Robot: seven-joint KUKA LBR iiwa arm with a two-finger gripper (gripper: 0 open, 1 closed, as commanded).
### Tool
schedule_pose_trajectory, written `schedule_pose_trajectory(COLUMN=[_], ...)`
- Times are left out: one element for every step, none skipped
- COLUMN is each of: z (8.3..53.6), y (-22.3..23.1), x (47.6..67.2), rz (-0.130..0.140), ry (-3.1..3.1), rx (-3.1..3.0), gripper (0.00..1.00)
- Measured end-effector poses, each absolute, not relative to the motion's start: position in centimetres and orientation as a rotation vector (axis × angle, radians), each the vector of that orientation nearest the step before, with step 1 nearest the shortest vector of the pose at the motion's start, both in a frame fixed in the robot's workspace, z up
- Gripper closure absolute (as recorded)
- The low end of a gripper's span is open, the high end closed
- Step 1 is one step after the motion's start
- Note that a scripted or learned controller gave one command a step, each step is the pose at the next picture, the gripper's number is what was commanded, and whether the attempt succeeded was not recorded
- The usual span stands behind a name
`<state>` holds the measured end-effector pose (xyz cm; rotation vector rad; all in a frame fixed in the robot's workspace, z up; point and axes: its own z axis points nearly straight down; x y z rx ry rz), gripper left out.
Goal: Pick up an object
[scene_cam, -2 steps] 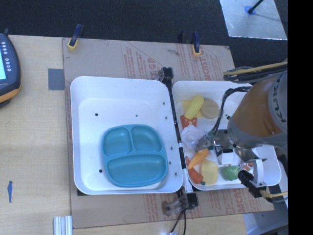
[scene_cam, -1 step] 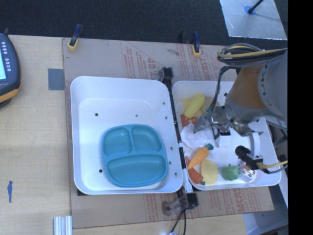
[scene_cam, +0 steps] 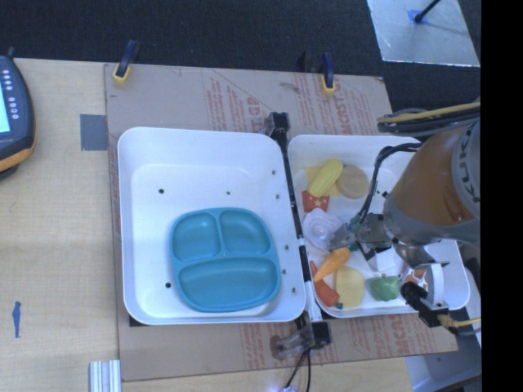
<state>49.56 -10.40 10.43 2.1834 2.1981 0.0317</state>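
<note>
The right bin (scene_cam: 425, 309) holds a heap of toy food: a yellow corn piece (scene_cam: 326, 176), a tan round piece (scene_cam: 354, 181), an orange carrot (scene_cam: 333, 262), a pale yellow piece (scene_cam: 350, 286), a green piece (scene_cam: 384, 287) and a clear cup (scene_cam: 319, 233). The arm (scene_cam: 433, 190) reaches in from the right, low over the middle of this bin. My gripper (scene_cam: 365, 233) sits just above the carrot and right of the clear cup, its tips hidden among the objects.
The left bin (scene_cam: 143, 158) carries a blue divided plate (scene_cam: 225, 258). A black divider clip (scene_cam: 279, 123) sits between the bins at the top. A handheld pendant (scene_cam: 12, 113) lies at the far left of the bench.
</note>
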Motion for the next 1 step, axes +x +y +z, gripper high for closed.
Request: schedule_pose_trajectory(z=[10.42], y=[-11.07], x=[56.22], rz=[0.012], ry=[2.211], rx=[2.205], gripper=[0.0])
